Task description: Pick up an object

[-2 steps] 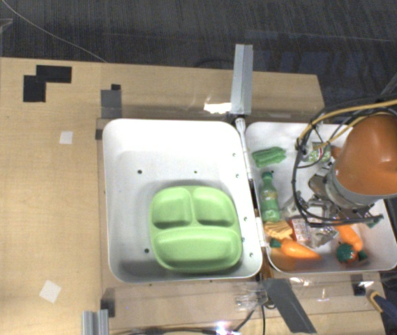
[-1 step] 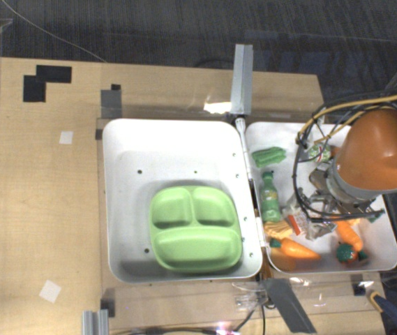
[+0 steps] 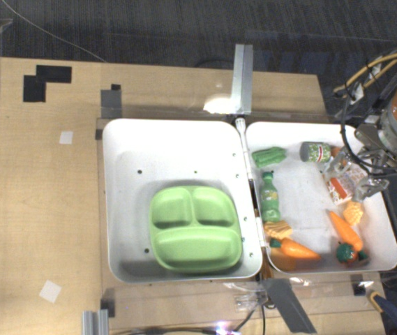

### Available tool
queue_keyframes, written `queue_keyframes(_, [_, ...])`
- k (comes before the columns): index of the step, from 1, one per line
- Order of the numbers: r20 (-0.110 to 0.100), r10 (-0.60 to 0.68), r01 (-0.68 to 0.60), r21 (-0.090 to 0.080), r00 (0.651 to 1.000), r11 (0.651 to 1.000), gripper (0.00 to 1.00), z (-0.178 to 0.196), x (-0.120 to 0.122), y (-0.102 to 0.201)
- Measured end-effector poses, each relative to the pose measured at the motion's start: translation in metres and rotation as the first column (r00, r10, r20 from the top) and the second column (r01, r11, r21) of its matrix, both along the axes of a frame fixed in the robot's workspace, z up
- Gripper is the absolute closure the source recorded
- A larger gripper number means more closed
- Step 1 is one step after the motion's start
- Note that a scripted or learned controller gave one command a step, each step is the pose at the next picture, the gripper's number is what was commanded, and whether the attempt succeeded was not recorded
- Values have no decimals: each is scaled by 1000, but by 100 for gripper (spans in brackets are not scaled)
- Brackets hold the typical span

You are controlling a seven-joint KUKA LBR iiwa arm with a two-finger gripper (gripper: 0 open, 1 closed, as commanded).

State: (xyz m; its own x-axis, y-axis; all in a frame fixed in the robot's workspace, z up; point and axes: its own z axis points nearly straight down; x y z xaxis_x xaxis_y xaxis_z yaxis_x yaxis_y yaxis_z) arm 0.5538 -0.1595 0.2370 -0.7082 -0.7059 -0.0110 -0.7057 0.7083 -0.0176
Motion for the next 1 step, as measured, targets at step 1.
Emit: queue_keyframes(1, [0,2,-2,5,1000,1000,100,8,1,4])
